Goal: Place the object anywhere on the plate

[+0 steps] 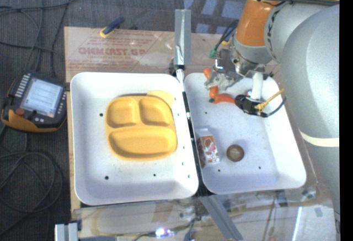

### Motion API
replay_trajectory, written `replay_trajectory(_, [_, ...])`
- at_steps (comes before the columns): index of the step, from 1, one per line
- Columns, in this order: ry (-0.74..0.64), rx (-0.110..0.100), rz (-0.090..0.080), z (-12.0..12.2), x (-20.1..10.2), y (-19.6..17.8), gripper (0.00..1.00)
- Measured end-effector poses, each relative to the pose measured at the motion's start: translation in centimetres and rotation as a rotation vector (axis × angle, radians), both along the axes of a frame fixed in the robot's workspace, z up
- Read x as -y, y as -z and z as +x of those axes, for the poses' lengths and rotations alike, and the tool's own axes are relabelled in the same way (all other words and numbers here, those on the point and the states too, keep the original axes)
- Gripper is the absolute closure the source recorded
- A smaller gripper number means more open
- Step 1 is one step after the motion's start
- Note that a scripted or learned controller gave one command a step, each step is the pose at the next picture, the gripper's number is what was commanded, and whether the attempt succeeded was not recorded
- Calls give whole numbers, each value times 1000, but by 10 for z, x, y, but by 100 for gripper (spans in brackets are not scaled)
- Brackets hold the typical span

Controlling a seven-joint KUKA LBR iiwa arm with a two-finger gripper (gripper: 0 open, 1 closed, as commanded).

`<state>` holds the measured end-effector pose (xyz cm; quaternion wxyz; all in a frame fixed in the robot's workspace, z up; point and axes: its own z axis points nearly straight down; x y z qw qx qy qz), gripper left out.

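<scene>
Carrot-like orange object (222, 98) is what you want to watch: it lies in the upper part of the right bin (276, 168), directly under the gripper (216, 84), and seems to touch the fingertips. You cannot tell whether the fingers are open or closed on it, since the wrist hides much of them.

Starting at the bottom of the frame, you see in the lower half of the right bin a small patterned packet (208, 150) next to the bin's left wall, and just right of it a round brown ball (235, 153). In the left bin (88, 179), the yellow compartment plate (141, 126) sits at the middle, well apart from the orange object.

Further up, a blue-and-yellow tool (112, 26) rests on the bench's top left, and at the frame's left edge lies a teach pendant (36, 102).
</scene>
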<state>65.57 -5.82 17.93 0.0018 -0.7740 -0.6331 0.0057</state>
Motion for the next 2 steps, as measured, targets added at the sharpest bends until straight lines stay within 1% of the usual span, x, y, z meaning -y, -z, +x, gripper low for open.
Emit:
replay_trajectory(1, [-99,1,4,-25,-95,0,100])
replay_trajectory(2, [-97,-2,2,-23,-165,58,100])
